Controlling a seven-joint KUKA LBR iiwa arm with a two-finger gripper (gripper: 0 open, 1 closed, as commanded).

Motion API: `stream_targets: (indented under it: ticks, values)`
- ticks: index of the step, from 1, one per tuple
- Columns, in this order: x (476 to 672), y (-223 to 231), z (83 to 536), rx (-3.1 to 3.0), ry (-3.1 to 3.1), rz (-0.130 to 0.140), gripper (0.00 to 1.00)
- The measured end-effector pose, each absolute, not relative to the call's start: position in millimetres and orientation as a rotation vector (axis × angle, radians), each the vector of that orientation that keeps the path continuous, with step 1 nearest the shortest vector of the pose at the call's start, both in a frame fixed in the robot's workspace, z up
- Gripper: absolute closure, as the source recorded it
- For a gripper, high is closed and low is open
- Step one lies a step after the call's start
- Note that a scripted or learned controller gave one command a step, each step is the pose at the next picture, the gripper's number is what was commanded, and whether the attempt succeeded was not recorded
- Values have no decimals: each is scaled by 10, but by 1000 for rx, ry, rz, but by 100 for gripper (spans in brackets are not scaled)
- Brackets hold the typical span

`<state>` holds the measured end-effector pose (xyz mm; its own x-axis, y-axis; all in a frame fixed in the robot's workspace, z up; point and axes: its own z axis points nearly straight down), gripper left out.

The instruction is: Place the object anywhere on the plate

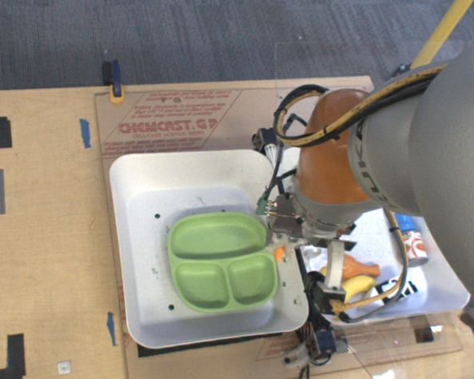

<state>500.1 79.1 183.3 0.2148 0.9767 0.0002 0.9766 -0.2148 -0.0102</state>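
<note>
The arm [394,143] is reaching in from 3 o'clock and hanging over the seam between the two white bins, its wrist covering the gripper [292,231], so I cannot tell whether that is open, closed or carrying anything. The green plate [222,259], split into three sections, is lying in the left bin [141,190], at 9 o'clock from the wrist. A yellow and orange toy [356,278] is lying in the right bin [447,288], at about 5 o'clock from the wrist, with a small bottle [413,244] just beyond it at 3 o'clock. A small orange speck [279,254] is showing at the plate's right rim; what it is I cannot tell.

Judging from this, the object is probably sitting in the right bin and waiting to be lifted. Doing the step well is meaning coming straight down on the toy, clear of the bottle, lifting high enough to pass both bin walls, then travelling towards 9 o'clock and releasing low over a section's middle rather than its ridges.
</note>
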Motion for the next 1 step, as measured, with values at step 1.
stream_targets:
  ticks: [1]
  values:
    - [5004,782,1835,-2444,-1963,10,0]
